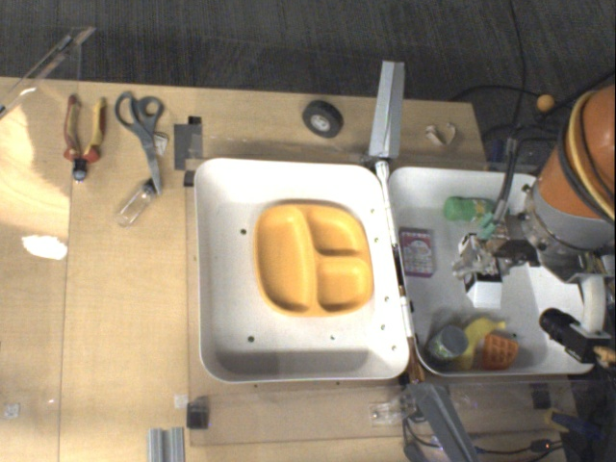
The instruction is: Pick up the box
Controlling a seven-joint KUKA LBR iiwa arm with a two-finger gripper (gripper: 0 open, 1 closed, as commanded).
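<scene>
Box is the word for the small flat purple-and-white carton [416,251] lying face up on the floor of the right-hand shallow white bin [423,186], tight against that bin's left wall. It reads as a thin rectangle with a dark purple border, a paler printed panel in the middle and lettering too small to make out; lying so flat and so close to the wall, it would probably leave little room for a finger on its left side. To the right of the box, near the middle of the same bin, the two-finger gripper [478,258] hangs low on the grey arm with the orange band [589,162], over a white object I cannot identify; whether the fingers are spread or pressed together cannot be told from this slanted look, and nothing can be seen pinched between them. Judging by that, the box is not yet taken. Further from the box, a green bottle [468,207] lies toward the bin's far side, and a grey round can [448,341], a yellow toy [478,331] and an orange waffle-textured piece [497,350] crowd the near corner. Left of the box, beyond the wall, the left-hand white bin [221,258] holds a yellow divided plastic tray [314,256]. Scissors [144,138] and red-handled pliers [81,133] rest on the wooden tabletop [96,335], well apart from the box.
</scene>
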